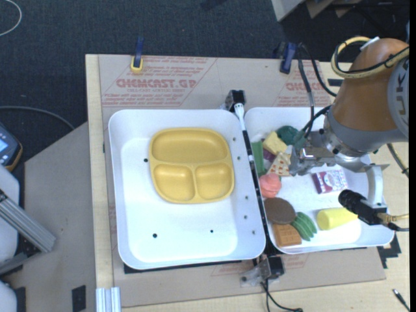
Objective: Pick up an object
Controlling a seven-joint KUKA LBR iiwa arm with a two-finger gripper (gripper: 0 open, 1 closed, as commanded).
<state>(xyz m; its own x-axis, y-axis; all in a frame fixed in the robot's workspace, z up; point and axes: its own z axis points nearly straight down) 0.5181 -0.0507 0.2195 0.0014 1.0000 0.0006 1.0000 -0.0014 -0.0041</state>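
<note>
Reach step, you'd judge: gripper (300, 163) sits low in the right bin (370, 239), right of frame, near the cracker-like piece (280, 166); finger spacing unreadable. Next you need a firm close.

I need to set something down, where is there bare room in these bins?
Left bin: bare floor all around the yellow tray, widest below it. Right bin: crowded with toys under the gripper, with small gaps only.
</note>
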